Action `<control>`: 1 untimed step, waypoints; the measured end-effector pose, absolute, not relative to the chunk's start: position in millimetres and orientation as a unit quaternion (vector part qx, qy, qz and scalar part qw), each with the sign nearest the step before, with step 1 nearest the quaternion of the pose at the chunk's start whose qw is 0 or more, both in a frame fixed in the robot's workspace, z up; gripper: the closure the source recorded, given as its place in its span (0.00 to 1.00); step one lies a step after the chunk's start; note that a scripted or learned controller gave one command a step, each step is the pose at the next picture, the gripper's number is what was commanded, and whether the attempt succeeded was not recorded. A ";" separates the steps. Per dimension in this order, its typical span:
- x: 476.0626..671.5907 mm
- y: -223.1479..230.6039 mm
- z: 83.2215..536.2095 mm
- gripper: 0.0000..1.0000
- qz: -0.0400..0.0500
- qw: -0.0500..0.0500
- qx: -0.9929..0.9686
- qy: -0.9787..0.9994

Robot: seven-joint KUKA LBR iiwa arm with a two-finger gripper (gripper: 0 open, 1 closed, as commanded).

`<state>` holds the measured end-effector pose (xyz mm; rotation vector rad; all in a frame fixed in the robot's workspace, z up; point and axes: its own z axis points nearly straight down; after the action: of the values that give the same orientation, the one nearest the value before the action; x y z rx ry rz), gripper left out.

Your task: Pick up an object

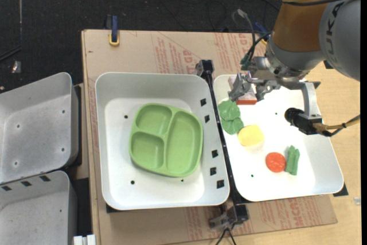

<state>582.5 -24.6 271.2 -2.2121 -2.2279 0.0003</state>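
In the right-hand white bin, toward the right of the frame, lie the loose things: a crumpled green leaf-shaped piece near the bin's upper left, a rounded yellow lump just below and right of it, a round red-orange ball lower still, and a small green ridged stick touching the ball's right side. A small flat red-and-white piece sits just above the leaf. The claw hangs over that upper-left corner, right by the red-and-white piece; whether it is spread or pressed together cannot be told. The grey arm with its orange band comes in from the upper right. The left-hand white bin holds a light green divided plastic tray. Both bins rest on a brown cardboard-covered worktop.
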 end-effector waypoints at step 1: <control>576.4 31.3 252.5 1.00 0.000 0.002 -0.704 -0.710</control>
<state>576.4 31.3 252.5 -2.2099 -2.2284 0.0013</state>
